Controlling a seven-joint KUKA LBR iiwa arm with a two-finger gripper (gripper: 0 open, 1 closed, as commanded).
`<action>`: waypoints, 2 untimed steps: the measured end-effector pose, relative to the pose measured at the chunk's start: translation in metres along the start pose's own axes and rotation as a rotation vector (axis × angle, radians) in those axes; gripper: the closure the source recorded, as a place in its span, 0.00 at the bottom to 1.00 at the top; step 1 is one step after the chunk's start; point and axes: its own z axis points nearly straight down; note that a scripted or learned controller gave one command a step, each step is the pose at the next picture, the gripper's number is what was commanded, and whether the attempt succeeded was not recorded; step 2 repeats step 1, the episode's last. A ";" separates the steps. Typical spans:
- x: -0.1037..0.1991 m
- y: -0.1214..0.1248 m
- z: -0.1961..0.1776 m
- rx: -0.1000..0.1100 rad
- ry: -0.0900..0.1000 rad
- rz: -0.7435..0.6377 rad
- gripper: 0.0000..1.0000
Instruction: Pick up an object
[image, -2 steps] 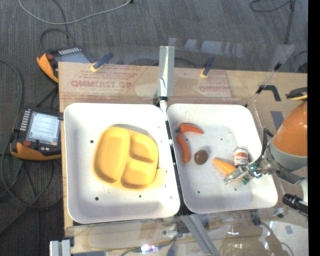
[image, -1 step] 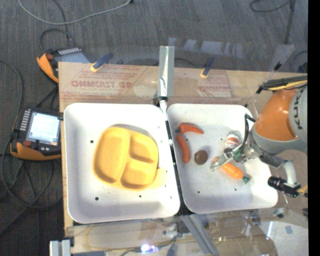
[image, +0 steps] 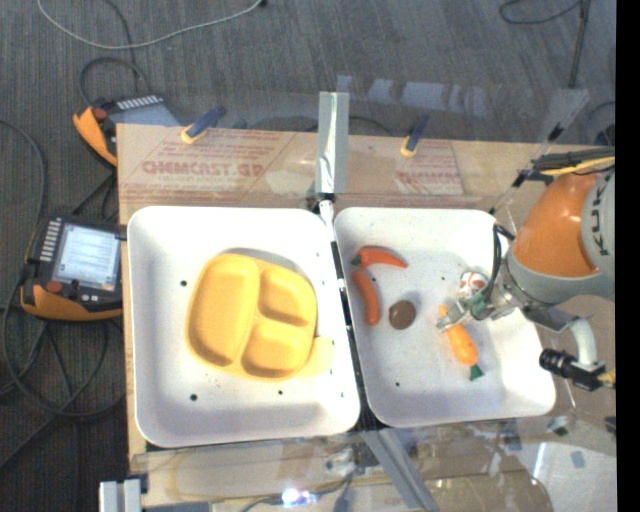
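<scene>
In the right bin lie a curved orange-red pepper, an orange sausage-shaped piece, a round brown object and a small carrot with a green tip. My gripper reaches in from the right and sits low over the bin's right half, just above the upper end of the carrot. A small whitish, red and green patch shows at the gripper's tip; I cannot tell what it is.
The left bin holds a yellow divided plate. A teach pendant and cables lie on the floor at the left. The arm's orange and grey wrist overhangs the right bin's right rim.
</scene>
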 end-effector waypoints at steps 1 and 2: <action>0.037 0.081 -0.151 0.015 0.011 -0.116 1.00; 0.037 0.081 -0.151 0.015 0.011 -0.116 1.00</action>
